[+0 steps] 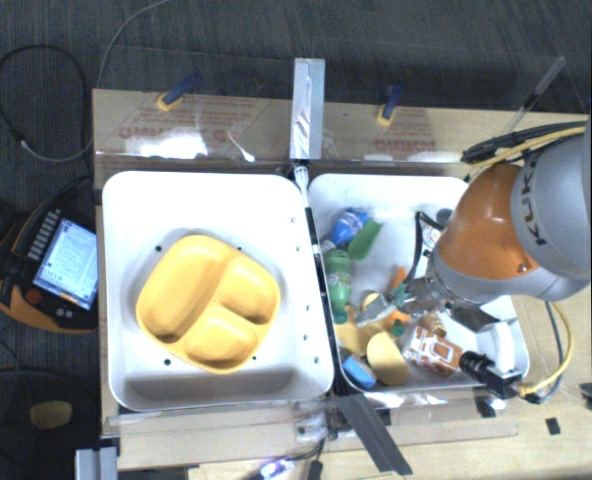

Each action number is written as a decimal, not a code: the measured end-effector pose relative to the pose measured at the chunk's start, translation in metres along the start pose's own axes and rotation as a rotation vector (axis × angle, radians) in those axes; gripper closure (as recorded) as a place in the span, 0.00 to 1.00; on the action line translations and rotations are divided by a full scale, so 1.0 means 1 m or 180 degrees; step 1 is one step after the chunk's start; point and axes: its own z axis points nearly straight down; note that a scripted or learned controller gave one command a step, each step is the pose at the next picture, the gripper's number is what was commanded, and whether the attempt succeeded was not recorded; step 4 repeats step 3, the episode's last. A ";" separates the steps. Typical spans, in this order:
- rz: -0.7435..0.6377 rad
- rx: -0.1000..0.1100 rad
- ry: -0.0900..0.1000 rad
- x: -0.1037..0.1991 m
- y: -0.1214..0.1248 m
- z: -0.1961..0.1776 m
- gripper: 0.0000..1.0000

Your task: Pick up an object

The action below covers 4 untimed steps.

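Nearest the camera, in the near end of the right-hand shallow white bin (pixel 391 203), a small blue plastic piece (pixel 358 370) lies touching a pale yellow rounded block (pixel 388 356). Just to their right lies a red-and-white printed packet (pixel 431 348). Directly beyond these, the tool (pixel 404 303) hangs low over the middle of the heap, under the arm's orange band. Whether it is wide or narrow cannot be told from here, and nothing can be seen in its grasp.

I judge the step to be the descent for a grasp, with the lift not yet made. The red-and-white printed packet, just beside the tool on its near side, looks the likeliest target. It lies flat, its long axis running across the bin and slanting toward the near right. The next move would call for closing across its short side, clear of the pale yellow rounded block.

Farther on, a green plastic bottle (pixel 338 278) lies along the dividing wall, and beyond it a blue-capped bottle (pixel 348 226). The left-hand shallow white bin (pixel 126 218) holds a large yellow three-lobed moulded shell (pixel 206 298). At the counter's (pixel 446 128) far edge sit two blue clips (pixel 176 90).
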 end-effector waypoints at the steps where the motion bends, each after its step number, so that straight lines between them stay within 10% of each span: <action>1: -0.0005 0.0001 0.0005 0.001 0.001 -0.008 1.00; 2: -0.0389 0.0027 0.0015 -0.036 -0.023 -0.011 1.00; 3: -0.0070 0.0030 0.0011 0.031 0.073 -0.089 1.00; 4: -0.0070 0.0030 0.0011 0.031 0.073 -0.089 1.00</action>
